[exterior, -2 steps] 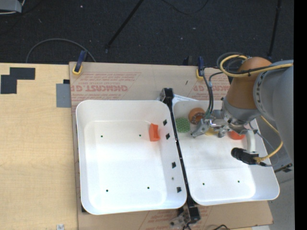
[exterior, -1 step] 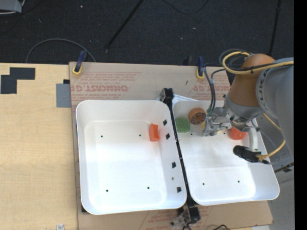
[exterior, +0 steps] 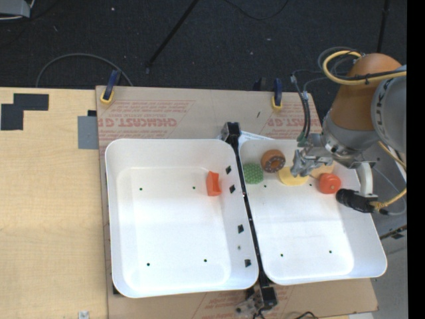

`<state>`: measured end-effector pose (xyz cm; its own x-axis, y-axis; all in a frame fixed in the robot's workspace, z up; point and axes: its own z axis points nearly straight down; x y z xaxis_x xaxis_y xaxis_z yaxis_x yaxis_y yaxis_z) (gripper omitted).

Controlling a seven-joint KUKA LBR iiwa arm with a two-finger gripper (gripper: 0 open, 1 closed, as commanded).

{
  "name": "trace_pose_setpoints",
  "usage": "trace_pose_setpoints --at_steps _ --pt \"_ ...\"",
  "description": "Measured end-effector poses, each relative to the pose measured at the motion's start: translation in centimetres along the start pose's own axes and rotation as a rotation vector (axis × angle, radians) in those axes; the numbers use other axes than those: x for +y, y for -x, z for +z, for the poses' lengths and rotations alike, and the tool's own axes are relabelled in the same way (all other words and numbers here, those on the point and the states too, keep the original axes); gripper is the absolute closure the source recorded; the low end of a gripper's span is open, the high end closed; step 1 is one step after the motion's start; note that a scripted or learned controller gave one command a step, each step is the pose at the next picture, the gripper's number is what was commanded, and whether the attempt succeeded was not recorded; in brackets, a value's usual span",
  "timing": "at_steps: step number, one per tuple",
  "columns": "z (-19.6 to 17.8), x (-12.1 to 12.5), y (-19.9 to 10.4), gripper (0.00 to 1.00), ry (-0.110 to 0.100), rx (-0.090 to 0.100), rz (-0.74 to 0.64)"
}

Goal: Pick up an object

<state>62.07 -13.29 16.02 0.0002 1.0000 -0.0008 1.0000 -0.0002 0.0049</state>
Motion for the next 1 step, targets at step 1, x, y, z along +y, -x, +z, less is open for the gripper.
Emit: trace_pose_setpoints --at_steps 1 --pt "-4.17 0.05 0.08 1.0 -0.002 0.0 0.001"
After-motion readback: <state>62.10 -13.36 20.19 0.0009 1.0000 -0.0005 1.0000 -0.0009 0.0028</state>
